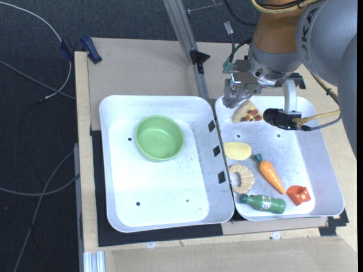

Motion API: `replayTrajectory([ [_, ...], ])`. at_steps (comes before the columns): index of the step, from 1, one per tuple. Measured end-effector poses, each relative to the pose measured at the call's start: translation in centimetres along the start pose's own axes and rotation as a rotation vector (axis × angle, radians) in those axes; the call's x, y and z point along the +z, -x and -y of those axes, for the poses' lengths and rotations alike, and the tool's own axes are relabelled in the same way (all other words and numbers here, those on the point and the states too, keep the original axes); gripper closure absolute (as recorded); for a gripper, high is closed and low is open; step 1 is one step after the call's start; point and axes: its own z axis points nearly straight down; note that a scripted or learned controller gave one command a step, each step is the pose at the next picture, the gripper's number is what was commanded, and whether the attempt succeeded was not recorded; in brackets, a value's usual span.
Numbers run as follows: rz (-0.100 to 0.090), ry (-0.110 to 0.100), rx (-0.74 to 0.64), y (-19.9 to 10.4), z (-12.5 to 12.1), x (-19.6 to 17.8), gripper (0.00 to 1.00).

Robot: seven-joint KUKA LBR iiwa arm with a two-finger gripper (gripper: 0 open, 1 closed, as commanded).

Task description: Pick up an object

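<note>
Left bin (113, 169) open all round the green bowl (160, 137) at upper centre, right bin (323, 163) crowded along its left and lower parts, pizza slice (248, 113), potato (237, 150), carrot (270, 175), bottle (262, 203), bare floor upper right.

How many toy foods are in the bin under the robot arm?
6: pizza slice by the gripper, yellow piece, ring, carrot, green bottle, red piece. The arm may hide more.

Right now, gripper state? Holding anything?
Gripper: low over the far end of the right bin, next to the pizza slice; open or closed cannot be told, no object seen held.
</note>
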Motion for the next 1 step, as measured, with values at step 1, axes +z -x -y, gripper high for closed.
replayTrajectory([
  [1,-0.001,-0.009,0.0,-4.72,-0.26,1.47,1.0],
])
